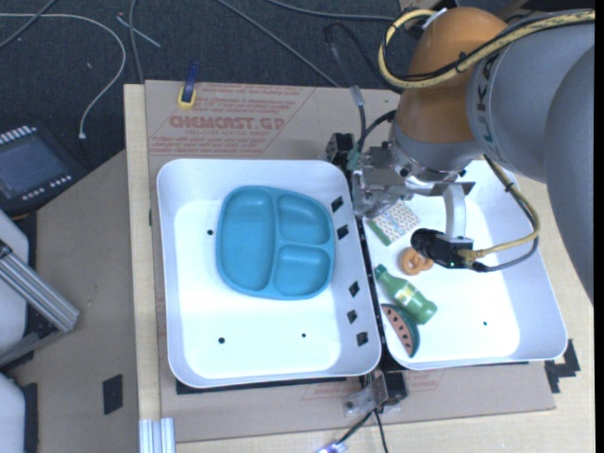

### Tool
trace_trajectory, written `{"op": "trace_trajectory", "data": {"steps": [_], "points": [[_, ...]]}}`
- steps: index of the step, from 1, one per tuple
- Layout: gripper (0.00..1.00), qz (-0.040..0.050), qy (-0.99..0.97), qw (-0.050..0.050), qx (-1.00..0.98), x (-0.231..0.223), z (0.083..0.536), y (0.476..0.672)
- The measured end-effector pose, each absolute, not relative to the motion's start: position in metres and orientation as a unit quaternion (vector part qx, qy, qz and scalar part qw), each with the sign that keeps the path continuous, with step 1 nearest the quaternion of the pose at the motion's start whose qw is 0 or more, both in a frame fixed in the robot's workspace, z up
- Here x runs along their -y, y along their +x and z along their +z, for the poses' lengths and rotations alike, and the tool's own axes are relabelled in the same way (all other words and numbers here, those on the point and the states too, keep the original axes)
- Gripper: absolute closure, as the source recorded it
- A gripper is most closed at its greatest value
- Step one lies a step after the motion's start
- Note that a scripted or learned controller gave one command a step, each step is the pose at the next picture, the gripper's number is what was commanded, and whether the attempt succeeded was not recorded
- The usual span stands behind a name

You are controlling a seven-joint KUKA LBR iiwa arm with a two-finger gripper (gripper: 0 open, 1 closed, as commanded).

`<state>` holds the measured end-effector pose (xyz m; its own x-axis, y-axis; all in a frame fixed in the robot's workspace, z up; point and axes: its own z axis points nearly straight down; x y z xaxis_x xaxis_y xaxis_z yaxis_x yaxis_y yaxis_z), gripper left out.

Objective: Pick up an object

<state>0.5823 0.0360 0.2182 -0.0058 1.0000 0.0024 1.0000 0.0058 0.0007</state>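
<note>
The gripper hangs low at the right bin's upper-left corner, its grip impossible to read, with the checkered packet just beside it toward the near side, the green bottle farther that way.

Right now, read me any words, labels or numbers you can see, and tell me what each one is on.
"GICHCAST.GR", roughly, in red on the cardboard sheet behind the bins; the letters are blurred, so the reading is uncertain.
Smaller red lines above and below it: too blurred to read.
Dark screen at the left: nothing legible.
</note>
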Motion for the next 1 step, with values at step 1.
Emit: {"op": "trace_trajectory", "data": {"steps": [1], "points": [[1.00,-0.0009,-0.705,0.001,0.709,-0.0858,0.2271,0.5681]]}}
